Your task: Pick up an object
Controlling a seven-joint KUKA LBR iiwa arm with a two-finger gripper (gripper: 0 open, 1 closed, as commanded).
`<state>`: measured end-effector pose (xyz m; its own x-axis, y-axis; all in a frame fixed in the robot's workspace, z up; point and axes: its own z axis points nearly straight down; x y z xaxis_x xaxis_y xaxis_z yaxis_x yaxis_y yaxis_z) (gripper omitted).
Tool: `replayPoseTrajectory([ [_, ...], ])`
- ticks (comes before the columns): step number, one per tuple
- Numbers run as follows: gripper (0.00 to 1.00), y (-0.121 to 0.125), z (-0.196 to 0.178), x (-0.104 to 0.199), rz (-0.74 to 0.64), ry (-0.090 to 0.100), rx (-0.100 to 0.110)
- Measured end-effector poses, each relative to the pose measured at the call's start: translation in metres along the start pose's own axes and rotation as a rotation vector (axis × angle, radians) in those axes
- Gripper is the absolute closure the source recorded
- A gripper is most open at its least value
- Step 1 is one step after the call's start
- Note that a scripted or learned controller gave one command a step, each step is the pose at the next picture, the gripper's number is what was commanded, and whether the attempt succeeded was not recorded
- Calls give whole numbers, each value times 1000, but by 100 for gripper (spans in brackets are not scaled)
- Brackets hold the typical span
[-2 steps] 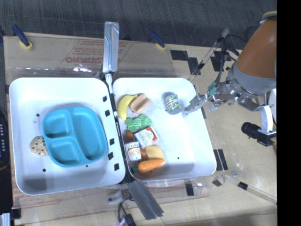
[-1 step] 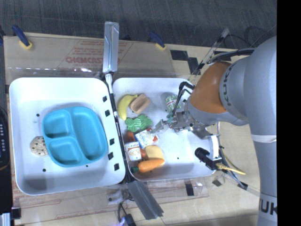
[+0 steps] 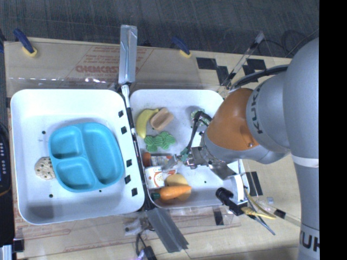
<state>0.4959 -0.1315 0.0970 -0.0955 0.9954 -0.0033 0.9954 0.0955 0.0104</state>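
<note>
- The grey arm with its orange band (image 3: 234, 124) leans low over the right shallow white bin (image 3: 179, 97), likely to reach the toys crowded there.
- The left shallow white bin (image 3: 32, 107) holds a blue three-compartment plastic tray (image 3: 85, 156) and, beside it, a speckled round cookie (image 3: 43, 168).
- The gripper (image 3: 187, 157) sits among a yellow plastic banana (image 3: 142, 122), a green ridged leaf toy (image 3: 160, 141) and an orange plastic carrot (image 3: 174, 192); its state I cannot tell.

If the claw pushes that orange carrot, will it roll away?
Probably just a little. The carrot looks rounded and tapered, so it would likely curve, not roll straight. It lies near the right bin's front wall beside other toys, which should stop it.
</note>
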Motion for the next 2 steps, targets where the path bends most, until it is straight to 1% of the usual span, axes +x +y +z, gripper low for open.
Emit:
replayPoseTrajectory([
  [1, 0, 134, 0, -47, -78, 0, -3],
  [2, 0, 7, -8, -24, -39, 5, 14],
])
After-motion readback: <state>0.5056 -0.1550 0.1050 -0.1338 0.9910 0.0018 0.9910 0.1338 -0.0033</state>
